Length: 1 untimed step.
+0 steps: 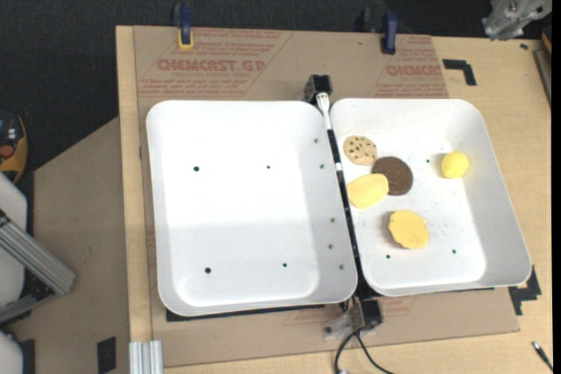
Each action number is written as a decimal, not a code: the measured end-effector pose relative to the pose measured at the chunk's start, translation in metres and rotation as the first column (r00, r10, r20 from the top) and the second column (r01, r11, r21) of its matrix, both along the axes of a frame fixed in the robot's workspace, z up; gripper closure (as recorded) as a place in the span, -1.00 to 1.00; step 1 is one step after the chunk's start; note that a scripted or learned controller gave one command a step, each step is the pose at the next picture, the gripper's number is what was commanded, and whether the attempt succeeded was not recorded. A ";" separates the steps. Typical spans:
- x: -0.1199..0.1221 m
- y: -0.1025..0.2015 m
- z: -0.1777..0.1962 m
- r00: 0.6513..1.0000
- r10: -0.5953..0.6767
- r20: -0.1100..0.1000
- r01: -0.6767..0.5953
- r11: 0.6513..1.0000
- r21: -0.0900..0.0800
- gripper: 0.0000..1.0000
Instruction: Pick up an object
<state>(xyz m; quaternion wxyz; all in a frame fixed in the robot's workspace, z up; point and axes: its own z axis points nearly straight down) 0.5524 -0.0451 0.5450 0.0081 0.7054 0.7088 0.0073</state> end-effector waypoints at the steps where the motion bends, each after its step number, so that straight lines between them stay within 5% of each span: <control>1: -0.054 0.032 -0.071 1.000 -0.001 -0.029 0.001 1.000 0.003 1.00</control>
